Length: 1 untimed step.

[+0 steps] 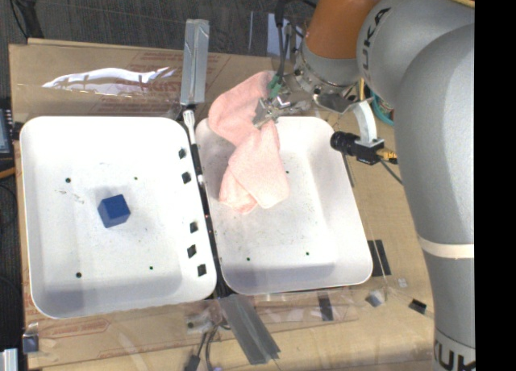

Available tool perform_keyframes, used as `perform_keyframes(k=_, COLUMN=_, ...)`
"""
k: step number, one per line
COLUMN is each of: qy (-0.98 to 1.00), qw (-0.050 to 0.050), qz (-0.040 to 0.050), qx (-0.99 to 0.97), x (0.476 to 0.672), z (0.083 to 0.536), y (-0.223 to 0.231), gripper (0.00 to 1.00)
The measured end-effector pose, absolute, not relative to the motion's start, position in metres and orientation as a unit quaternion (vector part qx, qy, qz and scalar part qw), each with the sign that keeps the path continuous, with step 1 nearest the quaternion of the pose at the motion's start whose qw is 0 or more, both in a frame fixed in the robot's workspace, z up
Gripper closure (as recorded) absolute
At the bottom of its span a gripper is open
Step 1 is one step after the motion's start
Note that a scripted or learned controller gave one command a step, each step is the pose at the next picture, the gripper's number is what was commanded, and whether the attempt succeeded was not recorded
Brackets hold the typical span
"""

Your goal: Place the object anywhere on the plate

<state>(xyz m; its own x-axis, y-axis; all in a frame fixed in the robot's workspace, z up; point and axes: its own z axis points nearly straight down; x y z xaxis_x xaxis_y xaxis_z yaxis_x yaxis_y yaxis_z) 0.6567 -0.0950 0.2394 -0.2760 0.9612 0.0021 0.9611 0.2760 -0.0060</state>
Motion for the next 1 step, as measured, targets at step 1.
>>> perform_keyframes(k=1, qy=-0.801, qw=0.003, qz=0.0016, qx=-0.598, x=0.6571, z=0.2308, y=-0.0922, gripper=1.0)
